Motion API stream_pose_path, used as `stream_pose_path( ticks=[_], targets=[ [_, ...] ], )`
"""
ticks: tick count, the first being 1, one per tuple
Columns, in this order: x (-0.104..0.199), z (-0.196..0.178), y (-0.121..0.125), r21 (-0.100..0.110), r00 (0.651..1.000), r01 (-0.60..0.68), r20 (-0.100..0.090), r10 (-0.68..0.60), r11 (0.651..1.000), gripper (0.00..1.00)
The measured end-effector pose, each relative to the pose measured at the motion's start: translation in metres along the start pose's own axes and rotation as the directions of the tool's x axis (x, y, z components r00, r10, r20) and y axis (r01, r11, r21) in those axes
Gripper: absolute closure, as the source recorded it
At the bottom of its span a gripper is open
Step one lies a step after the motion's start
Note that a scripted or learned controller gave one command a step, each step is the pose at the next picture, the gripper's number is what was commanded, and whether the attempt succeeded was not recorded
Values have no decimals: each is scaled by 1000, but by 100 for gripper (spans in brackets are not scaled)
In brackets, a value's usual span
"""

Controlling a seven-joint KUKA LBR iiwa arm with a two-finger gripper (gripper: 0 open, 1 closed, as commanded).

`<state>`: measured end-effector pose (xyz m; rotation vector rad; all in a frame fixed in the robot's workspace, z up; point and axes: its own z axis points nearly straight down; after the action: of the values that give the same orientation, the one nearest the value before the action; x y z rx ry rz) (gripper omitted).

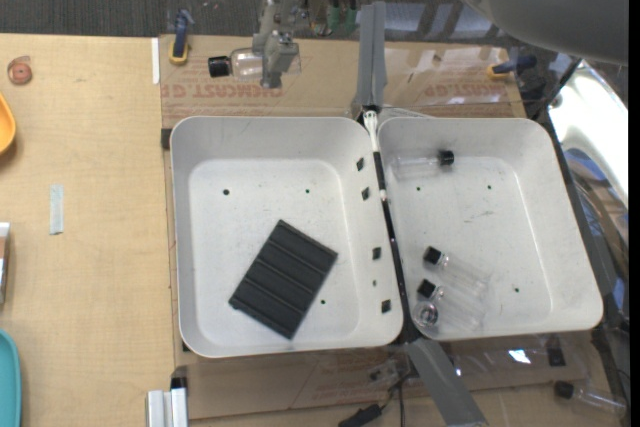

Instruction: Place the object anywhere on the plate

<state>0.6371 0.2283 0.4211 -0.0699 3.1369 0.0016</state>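
Shows the gripper [275,67] well beyond the black ridged plate [284,277], past the left bin's [178,215] far rim, pinched shut on a clear black-capped vial [240,65]. Leaves bare floor left of and beyond the plate, which lies aslant near the front wall.

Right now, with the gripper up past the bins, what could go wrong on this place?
1. The gripper has a clear vial at its tip, beyond the left bin; the hold looks marginal and may slip in transit.
2. The black plate is ridged and the vial is round, so it could roll off.
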Motion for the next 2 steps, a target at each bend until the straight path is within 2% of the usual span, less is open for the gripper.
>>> stream_pose_path(
  ticks=[1,2],
  targets=[
    [-12,12,-1,-2,823,567,0,-567,823,100],
    [40,112,-6,-4,637,771,-2,-771,637,100]
  ],
)
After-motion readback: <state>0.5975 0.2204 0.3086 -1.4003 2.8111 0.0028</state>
